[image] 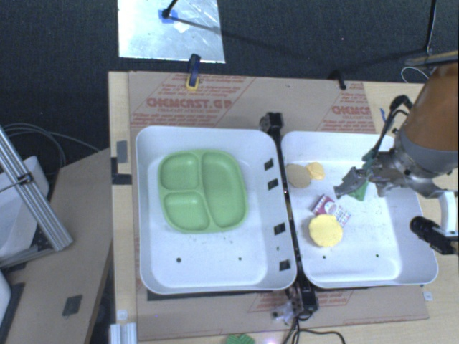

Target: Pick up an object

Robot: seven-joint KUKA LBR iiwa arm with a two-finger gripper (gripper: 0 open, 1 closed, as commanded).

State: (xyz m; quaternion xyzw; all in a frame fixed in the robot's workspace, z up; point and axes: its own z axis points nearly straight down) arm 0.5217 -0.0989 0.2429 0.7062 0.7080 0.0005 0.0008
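Gripper: your grey two-finger gripper [353,185] hangs over the right white bin [409,264]; can't tell if it's wide or narrow.
Green bit: small green thing [361,190] at the tips; can't tell if it's gripped.
Targets: round yellow disc [325,231], red-white packet [326,206], tan round pc [297,175], small yellow pc [315,170], all left of the gripper.
Left white bin [179,264]: holds a light-green 3-compartment plastic tray [203,190].

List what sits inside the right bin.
In the right bin: a yellow disc, a tan round piece, a small yellow piece, a red-white packet. The gripper covers part of a green item.
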